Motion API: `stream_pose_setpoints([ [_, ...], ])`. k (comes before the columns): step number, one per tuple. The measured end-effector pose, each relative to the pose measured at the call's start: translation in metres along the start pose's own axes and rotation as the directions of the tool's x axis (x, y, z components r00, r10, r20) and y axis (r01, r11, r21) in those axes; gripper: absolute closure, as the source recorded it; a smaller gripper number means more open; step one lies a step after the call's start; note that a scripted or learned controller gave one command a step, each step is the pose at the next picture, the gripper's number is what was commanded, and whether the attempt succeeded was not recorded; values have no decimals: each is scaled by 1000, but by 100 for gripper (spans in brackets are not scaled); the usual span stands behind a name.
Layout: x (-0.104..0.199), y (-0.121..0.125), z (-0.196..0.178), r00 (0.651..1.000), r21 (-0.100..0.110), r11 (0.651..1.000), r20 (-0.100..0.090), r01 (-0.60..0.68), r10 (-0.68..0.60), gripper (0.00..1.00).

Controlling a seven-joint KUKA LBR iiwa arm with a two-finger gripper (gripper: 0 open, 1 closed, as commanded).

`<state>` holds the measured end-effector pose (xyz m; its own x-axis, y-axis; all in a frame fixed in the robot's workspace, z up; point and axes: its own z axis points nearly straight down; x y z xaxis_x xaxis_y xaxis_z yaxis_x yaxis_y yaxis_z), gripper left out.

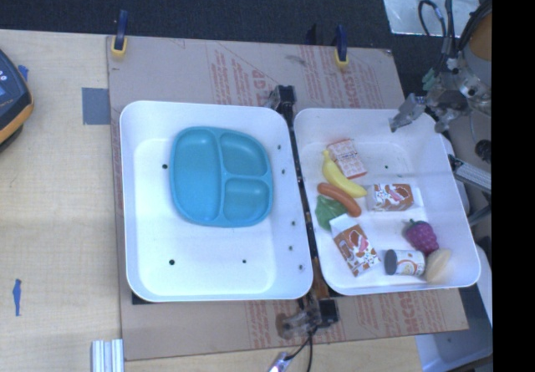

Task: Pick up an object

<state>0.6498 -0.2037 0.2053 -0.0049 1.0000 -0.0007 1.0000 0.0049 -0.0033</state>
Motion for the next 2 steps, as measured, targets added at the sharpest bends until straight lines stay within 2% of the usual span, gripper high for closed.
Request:
stream_pose_setpoints([
  [1,65,-61,115,1000,2,1000,-1,2,-2,0],
  [2,90,8,113,1000,-1,1000,-2,-1,1,0],
])
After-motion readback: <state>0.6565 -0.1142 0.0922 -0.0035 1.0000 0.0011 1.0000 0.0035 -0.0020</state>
